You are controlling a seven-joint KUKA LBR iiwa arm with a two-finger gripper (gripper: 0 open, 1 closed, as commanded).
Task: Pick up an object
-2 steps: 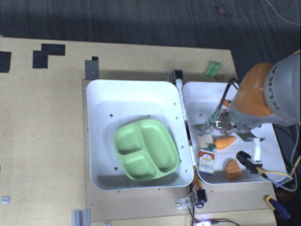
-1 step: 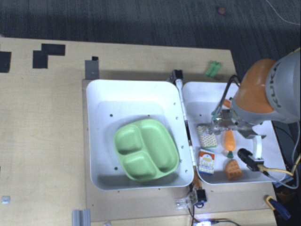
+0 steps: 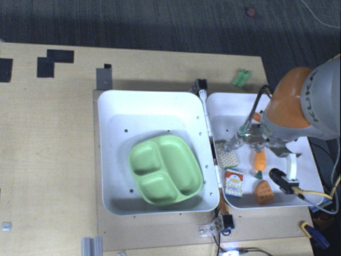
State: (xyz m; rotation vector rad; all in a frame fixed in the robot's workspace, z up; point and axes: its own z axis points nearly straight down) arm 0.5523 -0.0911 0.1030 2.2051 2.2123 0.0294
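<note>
At the near edge of the right bin (image 3: 319, 183), a small printed carton (image 3: 233, 183) and an orange-brown lump (image 3: 264, 191) are seen side by side. The hand (image 3: 234, 141) is poised above the bin's left wall; whether it is open or closed cannot be told. The carton lies just nearward of it, long axis running near-to-far. A green tray (image 3: 166, 168) occupies the left bin (image 3: 114, 159).

Small items lying in right bin (image 3: 229, 108): patterned flat packet (image 3: 227, 158), red-and-white carton (image 3: 233, 183) near front wall, upright orange carrot (image 3: 259, 160), brownish-orange lump (image 3: 264, 191) beside carton.
</note>
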